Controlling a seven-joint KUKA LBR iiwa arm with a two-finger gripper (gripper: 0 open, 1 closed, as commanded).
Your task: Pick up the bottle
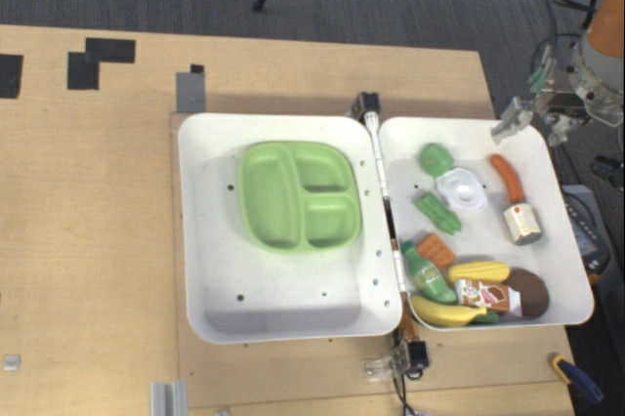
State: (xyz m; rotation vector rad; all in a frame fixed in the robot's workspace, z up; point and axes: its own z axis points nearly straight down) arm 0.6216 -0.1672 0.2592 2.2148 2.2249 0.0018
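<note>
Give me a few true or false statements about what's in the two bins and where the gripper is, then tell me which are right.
1. The green divided plate lies in the left bin. True.
2. The green bottle stands upright in the left bin. False: it lies in the right bin, by the banana.
3. The gripper is over the right bin's upper right corner. True.
4. The orange sausage lies on the divided plate. False: it lies in the right bin.
</note>
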